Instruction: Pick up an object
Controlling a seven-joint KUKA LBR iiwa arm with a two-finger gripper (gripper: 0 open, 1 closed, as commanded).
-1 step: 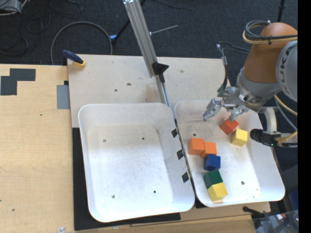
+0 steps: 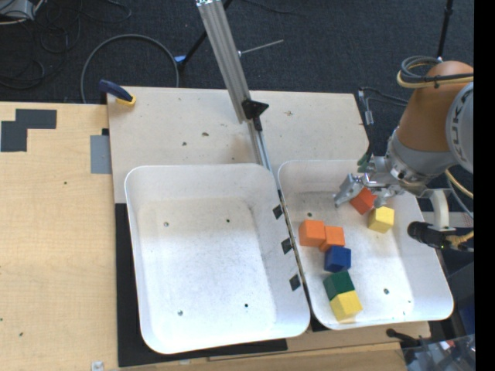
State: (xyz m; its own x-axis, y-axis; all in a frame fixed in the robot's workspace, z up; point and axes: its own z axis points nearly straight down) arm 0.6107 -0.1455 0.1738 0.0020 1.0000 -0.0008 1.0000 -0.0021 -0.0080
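Nearest the camera, at the front of the right bin (image 2: pixel 433 304), a yellow cube (image 2: pixel 346 304) touches a green cube (image 2: pixel 338 284), with a blue cube (image 2: pixel 337 258) and two orange cubes (image 2: pixel 321 234) lined up behind them. Farther back, the gripper (image 2: pixel 363 192) hangs low over the bin, its fingers spread on either side of a red-orange block (image 2: pixel 362 201); whether they press it, I cannot tell. A second yellow cube (image 2: pixel 380 219) sits just beside it, toward the arm's side.
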